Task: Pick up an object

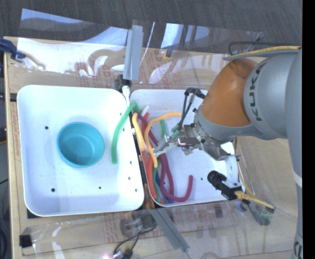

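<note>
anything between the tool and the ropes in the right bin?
Nothing visible. The tool sits low in the shallow white right bin, right at the tangle of red, yellow and green ropes, with no other item between.

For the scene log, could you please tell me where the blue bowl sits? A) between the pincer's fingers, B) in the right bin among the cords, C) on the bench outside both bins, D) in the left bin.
D: the blue bowl rests on the floor of the left bin, apart from the coloured cords in the right bin.
</note>
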### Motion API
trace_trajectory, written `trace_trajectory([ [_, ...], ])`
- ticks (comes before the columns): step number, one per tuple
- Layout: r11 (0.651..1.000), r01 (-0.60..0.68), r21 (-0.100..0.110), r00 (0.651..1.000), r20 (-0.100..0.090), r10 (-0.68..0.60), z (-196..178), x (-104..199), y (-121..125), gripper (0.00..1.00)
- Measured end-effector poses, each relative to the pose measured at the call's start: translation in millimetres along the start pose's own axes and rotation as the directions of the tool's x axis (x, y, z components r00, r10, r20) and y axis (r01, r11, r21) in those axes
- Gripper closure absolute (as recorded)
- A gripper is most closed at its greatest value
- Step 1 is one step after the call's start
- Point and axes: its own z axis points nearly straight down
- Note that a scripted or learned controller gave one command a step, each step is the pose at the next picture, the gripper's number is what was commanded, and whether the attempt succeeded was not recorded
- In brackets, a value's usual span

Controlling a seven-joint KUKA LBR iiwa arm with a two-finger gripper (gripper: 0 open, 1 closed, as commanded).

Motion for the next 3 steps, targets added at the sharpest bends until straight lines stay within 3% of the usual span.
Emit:
trace_trajectory([
  [1,0.996,0.091,-0.017,0.996,0.014,-0.09,94.7,-12.5,33.6,0.0],
  [2,0.995,0.101,-0.007,0.995,0.008,-0.101,87.4,-8.9,31.8,1.0],
  [3,0.992,0.122,0.0,0.992,0.001,-0.122,-22.0,35.9,57.9,1.0],
])
